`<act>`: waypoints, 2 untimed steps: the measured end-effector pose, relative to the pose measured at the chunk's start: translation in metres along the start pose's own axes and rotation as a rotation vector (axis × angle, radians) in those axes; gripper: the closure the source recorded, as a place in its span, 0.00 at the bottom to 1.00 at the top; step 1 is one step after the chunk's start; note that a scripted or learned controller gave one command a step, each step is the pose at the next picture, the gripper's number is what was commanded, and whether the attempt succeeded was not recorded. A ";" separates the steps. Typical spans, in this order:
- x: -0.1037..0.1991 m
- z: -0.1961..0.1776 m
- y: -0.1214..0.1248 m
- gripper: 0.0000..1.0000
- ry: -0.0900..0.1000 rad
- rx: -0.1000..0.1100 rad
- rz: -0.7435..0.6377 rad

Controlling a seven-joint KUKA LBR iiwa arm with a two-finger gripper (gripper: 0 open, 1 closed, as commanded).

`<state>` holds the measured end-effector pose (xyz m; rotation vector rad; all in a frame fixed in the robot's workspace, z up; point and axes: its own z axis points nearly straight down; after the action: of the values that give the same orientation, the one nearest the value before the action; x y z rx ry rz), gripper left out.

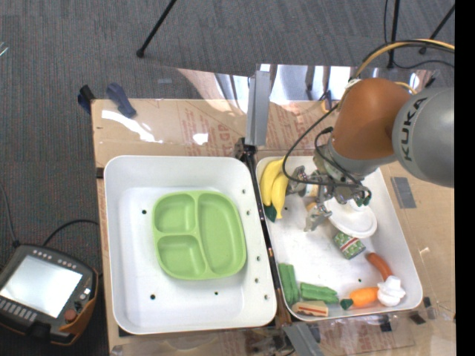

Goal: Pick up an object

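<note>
Objects for picking lie in the right bin, mostly along its near wall and left side. At the near edge, from left to right: a green ridged piece by the left wall, a second green piece with a small sandwich-like item in front of it, an orange carrot, and a white lumpy item in the near right corner. Just behind that sits a red-orange sausage shape. A small green-and-red carton lies tilted near the bin centre. A white bowl-like object rests behind the carton, directly under the wrist.

The gripper hangs low over the middle of the right bin, beside the white bowl-like object. Whether its metal parts are spread or closed cannot be told, and nothing is visibly held.

Two yellow bananas lie against the far left wall, near the gripper but apart from it.

Open floor remains in the bin centre, between the gripper and the near row.

The left bin holds a green divided plate, with bare white floor around it.
</note>
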<state>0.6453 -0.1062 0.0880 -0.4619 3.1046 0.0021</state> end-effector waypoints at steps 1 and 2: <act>0.070 0.000 -0.050 0.00 0.002 -0.004 0.063; 0.156 -0.001 -0.054 0.00 0.000 -0.002 0.058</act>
<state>0.5120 -0.2033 0.0883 -0.3719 3.1166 0.0054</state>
